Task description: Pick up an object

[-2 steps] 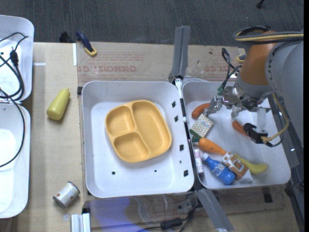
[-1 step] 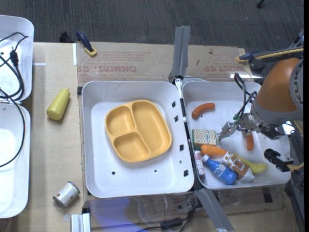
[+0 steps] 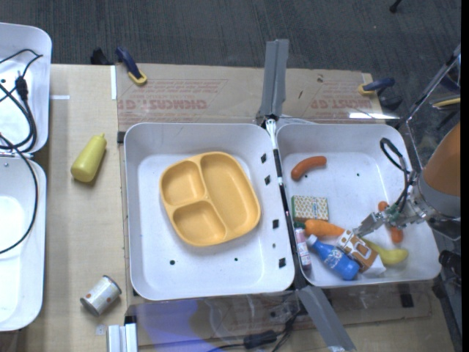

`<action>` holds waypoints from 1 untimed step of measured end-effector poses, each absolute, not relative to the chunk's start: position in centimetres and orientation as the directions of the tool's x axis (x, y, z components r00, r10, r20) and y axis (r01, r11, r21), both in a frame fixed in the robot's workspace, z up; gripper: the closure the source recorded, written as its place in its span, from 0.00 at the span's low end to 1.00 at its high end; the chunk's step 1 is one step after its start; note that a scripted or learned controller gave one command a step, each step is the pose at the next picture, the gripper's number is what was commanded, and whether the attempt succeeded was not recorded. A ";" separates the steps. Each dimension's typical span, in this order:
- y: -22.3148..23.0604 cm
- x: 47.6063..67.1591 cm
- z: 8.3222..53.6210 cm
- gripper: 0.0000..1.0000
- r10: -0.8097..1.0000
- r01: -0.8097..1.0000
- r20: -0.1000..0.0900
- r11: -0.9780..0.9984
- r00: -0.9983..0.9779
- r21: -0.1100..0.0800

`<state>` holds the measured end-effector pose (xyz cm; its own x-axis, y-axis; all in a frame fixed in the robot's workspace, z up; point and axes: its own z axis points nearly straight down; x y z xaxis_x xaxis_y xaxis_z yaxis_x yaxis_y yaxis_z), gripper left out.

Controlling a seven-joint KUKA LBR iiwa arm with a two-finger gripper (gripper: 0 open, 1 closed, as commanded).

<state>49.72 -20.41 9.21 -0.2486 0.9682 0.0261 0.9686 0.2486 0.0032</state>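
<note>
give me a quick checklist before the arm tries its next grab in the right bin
1. Tool over the right bin: ok, it sits low near the pile at the bin's front right.
2. Object between the fingers: cannot tell, clutter hides them.
3. Target standing apart: not ok, the bottle, carrot and banana crowd together.
4. Easier picks: ok, the sausage and the box lie clear of the pile.
5. Cable by the wrist: cannot tell if it could snag.
</note>
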 end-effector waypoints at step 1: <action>-21.0 49.7 10.1 1.00 0.970 0.970 0.010 0.242 -0.242 0.006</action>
<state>49.74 -21.01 10.09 -0.2420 0.9702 0.0103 0.9703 0.2420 0.0058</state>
